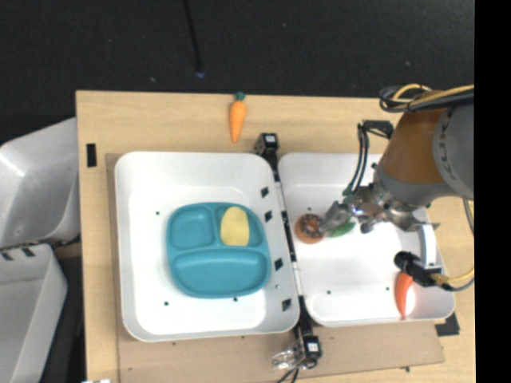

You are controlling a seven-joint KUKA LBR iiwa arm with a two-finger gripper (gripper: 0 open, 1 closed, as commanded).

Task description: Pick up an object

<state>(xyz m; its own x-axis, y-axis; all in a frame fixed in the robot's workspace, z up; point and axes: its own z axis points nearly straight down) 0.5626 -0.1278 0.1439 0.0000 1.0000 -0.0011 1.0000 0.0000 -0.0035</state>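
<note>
Brown round doughnut-like item [310, 228]: one, right bin [375, 309], near left wall, just beside gripper [334, 223]; round, no long axis. Green piece [342, 228]: one, touching gripper tip, form unclear. Jaws: state cannot be told, blurred. Red-orange tapered item [406, 295]: one, right bin, lower right, long axis toward near rim. Carrot [237, 116]: one, on table [160, 118], green end up. Blue divided tray [217, 250]: one, left bin [136, 238]; yellow oval [235, 225]: one, upper-right compartment.

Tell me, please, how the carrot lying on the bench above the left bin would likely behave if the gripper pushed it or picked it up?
The carrot looks like a rigid toy, so it probably stays stiff. Its tapered, rounded body may roll in a curve on the flat bench when nudged. It looks small and light, and its smooth taper could slip between fingers.
</note>
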